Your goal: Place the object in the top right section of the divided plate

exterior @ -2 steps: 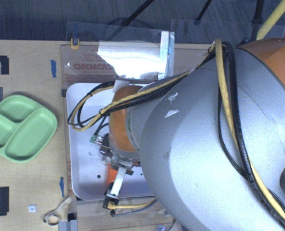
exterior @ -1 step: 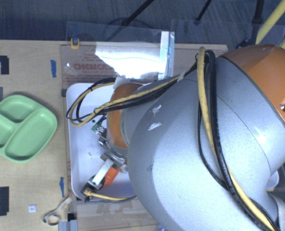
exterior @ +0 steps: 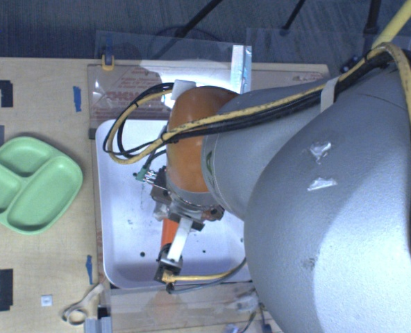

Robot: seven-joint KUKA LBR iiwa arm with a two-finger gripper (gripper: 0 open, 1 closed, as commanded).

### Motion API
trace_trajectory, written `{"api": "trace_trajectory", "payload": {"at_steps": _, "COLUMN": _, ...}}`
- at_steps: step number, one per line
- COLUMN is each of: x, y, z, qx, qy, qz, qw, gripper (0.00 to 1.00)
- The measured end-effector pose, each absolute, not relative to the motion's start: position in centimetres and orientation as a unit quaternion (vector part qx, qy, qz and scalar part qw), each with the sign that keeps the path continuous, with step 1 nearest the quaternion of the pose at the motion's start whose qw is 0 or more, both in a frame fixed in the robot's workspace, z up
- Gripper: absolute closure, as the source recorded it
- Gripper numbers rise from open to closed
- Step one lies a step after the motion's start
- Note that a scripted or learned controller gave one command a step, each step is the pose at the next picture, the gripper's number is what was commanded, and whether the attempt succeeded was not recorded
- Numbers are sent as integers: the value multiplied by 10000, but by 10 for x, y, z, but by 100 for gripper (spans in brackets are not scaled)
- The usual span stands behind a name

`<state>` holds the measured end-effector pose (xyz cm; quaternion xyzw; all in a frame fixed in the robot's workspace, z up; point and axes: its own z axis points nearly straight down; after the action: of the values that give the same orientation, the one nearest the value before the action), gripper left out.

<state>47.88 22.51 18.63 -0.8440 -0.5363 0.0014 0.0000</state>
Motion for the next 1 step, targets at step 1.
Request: {"api": "trace_trajectory", "payload": {"at_steps": 1, "x": 479, "y": 226, "z": 211, "qx": -9499, "qy": -3126, "qz": 13, "qw": -3, "gripper": 100}}
